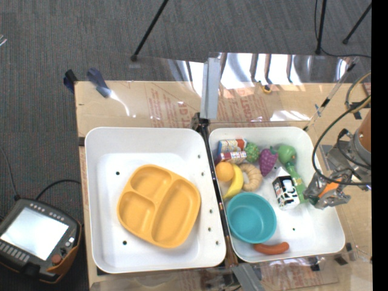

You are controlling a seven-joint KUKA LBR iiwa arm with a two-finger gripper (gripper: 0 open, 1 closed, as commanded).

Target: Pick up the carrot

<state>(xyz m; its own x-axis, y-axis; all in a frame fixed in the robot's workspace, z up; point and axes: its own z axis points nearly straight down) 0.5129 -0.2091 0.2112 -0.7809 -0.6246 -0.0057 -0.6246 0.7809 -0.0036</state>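
Observation:
My gripper (327, 194) hangs over the right edge of the right bin (315, 235), its grey fingers pointing down and left. A small orange piece, which looks like the carrot (330, 189), sits pinched between the fingers, and most of it is hidden by them. The gripper is just right of the black-and-white can (286, 193) and apart from it.
The right bin also holds a teal bowl (251, 217), a banana (234, 183), an orange ball (224, 171), a purple grape bunch (267, 160), a green toy (287, 155), two small bottles (231, 150) and a red sausage (271, 247). A yellow divided plate (159, 206) lies in the left bin (103, 156).

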